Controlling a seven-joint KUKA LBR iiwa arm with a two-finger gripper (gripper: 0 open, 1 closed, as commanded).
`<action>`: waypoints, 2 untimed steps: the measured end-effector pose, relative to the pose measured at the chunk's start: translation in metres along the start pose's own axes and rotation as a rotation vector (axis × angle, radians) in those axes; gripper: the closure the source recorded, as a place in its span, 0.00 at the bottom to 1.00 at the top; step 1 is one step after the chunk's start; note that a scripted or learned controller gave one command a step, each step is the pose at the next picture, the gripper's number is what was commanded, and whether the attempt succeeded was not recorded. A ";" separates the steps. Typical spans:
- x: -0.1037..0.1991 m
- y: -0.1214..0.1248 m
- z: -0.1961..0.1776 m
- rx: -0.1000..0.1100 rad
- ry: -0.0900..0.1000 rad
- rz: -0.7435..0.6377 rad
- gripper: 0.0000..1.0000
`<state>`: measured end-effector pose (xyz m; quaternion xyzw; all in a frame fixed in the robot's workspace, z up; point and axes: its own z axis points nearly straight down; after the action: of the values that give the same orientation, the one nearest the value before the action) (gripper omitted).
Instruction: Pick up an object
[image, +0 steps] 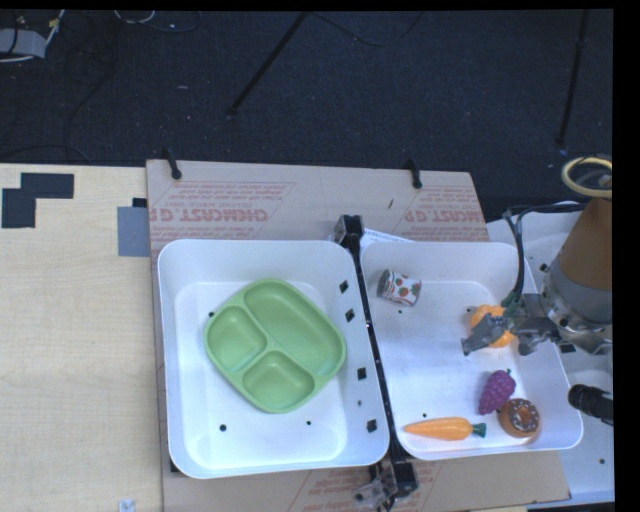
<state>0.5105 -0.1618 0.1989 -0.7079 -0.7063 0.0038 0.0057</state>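
Green plastic fills much of the left bin (190, 300): a three-compartment divided plate (275, 343) lies flat a little left of the frame's centre, turned at an angle to the bin walls. The right bin (440, 340) sits just beside it, the two rims touching along a dark clip strip down the middle of the frame.

Toward the upper left of the right bin lies a small white cup (399, 288) with red and green spots, tipped on its side. Near the bin's lower right corner are three toy foods — an orange carrot (440, 429) lying along the front wall, a purple bunch of grapes (496, 390) above and to its right, and a brown frosted doughnut (519, 418) just beside the grapes, close to the carrot's green tip.

At the right side of the frame the arm's orange band (590, 245) and grey wrist lean over the bin. The tool (497, 334) is low over a small orange toy (489, 322), its dark fingers reaching left across it; whether they are clenched on the toy or released I cannot tell.

Pale wood surface (70, 350) runs along the left of the frame.
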 end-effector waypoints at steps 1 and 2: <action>0.000 0.003 -0.006 -0.012 -0.003 -0.002 0.00; 0.000 -0.008 0.050 -0.004 0.000 -0.002 0.00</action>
<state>0.5017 -0.1618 0.1492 -0.7074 -0.7068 0.0022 0.0043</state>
